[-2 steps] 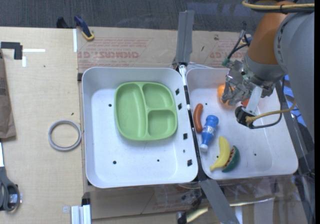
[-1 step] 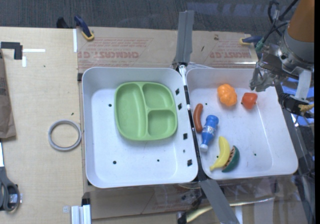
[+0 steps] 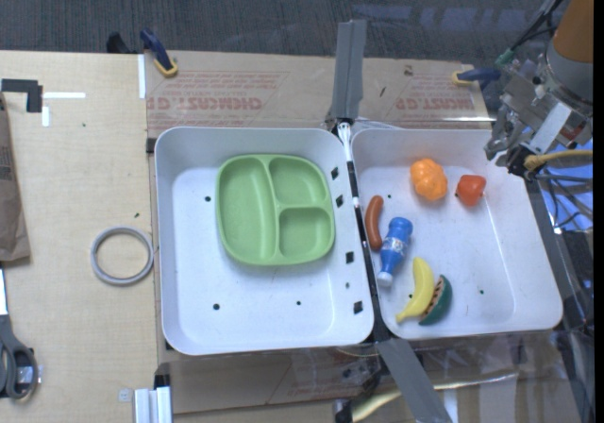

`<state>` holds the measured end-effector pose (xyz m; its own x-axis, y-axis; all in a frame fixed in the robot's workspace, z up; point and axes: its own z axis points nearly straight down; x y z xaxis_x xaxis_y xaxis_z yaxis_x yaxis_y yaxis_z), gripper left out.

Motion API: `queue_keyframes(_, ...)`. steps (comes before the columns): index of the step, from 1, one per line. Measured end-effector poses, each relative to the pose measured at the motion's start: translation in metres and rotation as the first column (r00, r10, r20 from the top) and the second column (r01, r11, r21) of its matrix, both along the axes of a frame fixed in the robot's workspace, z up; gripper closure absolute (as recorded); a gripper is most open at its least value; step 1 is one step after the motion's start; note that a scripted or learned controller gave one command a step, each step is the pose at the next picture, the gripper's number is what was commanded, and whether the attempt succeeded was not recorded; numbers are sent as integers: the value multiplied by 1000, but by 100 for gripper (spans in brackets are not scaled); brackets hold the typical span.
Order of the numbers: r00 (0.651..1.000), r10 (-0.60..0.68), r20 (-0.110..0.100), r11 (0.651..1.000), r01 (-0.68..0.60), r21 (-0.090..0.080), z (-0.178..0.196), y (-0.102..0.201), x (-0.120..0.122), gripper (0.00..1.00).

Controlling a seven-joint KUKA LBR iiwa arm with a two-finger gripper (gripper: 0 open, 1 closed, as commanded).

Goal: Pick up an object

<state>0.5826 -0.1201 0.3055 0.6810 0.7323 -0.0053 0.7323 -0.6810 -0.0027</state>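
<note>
Approach step: hand (image 3: pixel 514 143), grip state untellable, hung over the shallow white right bin's (image 3: pixel 491 265) far-right rim, near the small red round toy (image 3: pixel 470 188) inside; next move likely needed lowering onto it.

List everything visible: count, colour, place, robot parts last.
bins: 2, white, side by side
divided plate: 1, green, left bin
orange fruit: 1, orange, right bin, far side
red fruit: 1, red, right of orange fruit
sausage: 1, reddish brown, right bin
bottle: 1, blue and white, beside sausage
banana: 1, yellow, right bin, near side
green slice: 1, dark green, against banana
tape ring: 1, grey, bench left of bins
scissors: 1, grey, bench's lower left edge
clamps: 2, blue and yellow, bench's far side
end effector: 1, grey, above right bin's far right corner
</note>
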Motion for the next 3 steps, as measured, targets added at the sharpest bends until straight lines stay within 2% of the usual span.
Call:
queue_keyframes(1, 977, -214, 1, 977, 214, -1, -3, 66, 41, 100)
queue_keyframes(2, 894, -449, 2, 894, 449, 0, 2, 108, 43, 100)
queue_keyframes(3, 818, -575, 4, 818, 575, 0, -3, 123, 57, 100)
